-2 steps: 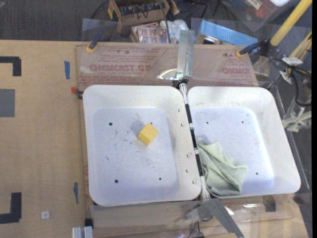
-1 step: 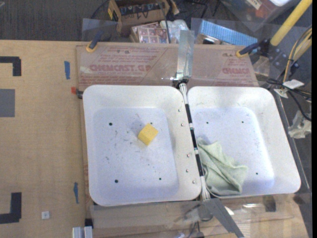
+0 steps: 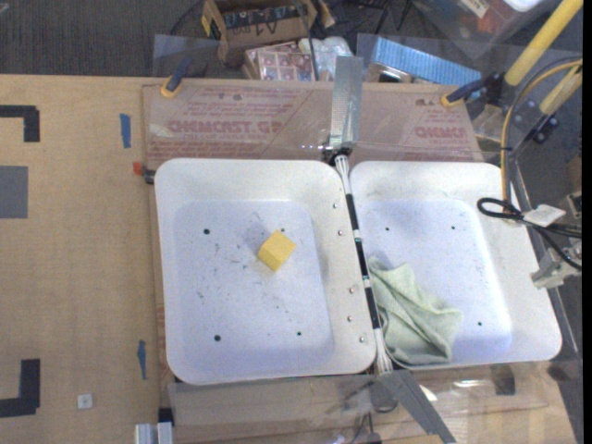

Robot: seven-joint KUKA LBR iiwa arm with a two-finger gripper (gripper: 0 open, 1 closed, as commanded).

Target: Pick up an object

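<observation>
A small yellow block [image 3: 276, 250] lies near the middle of the left bin [image 3: 185, 192]. A crumpled pale green cloth [image 3: 413, 314] rests in the right bin [image 3: 518, 276], against its near left corner by the divider.
A metal strip [image 3: 346, 104] and cable run between the bins at the back. Cardboard [image 3: 231, 123] lines the bench behind them, with clamps at its corners. Black cables [image 3: 504, 211] and a bracket hang at the right bin's outer edge. Clutter sits beyond the bench.
</observation>
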